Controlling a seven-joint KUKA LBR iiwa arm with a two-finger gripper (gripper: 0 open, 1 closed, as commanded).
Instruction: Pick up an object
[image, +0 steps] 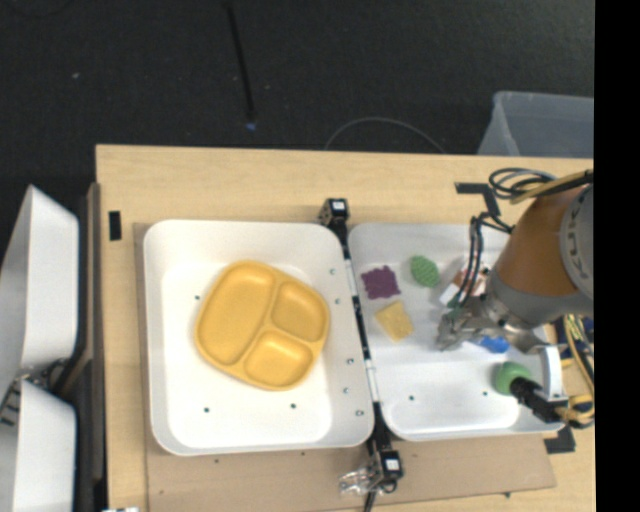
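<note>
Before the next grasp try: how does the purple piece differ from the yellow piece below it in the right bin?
The purple piece is dark violet; the yellow piece is pale yellow. The purple piece lies nearer the bin's far edge, while the yellow piece lies nearer the pincer. Both are small, flat, roughly square and lie close to the divider between the bins, in the right bin.

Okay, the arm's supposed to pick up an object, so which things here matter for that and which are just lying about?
Belongs to the job:
end effector
purple piece
green piece
yellow piece
blue piece
green ball
right bin

Lying about:
yellow divided plate
left bin
</note>
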